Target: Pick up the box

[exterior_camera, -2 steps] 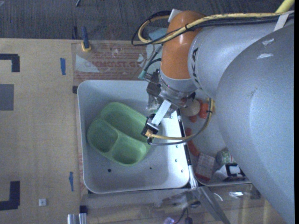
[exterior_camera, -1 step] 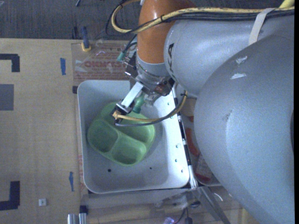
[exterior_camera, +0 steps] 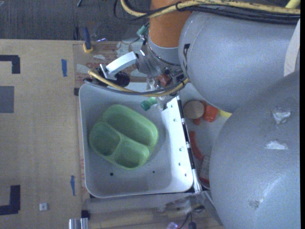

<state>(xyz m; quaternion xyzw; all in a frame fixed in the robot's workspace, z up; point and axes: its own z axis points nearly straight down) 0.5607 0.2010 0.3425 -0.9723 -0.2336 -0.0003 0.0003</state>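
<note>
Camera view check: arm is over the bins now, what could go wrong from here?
1. The arm hides most of the right bin, so I cannot pick out a box there.
2. The end effector sits near the left bin's far rim, close to the green divided tray; a descent may hit either.

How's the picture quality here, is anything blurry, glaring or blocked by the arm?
In the camera view the light is soft and even, with faint shadow under the green divided tray. The whole frame is slightly soft and grainy. The grey arm looms large and close, covering most of the right bin. The left bin wall shows mild bright sheen, no harsh glare.
</note>
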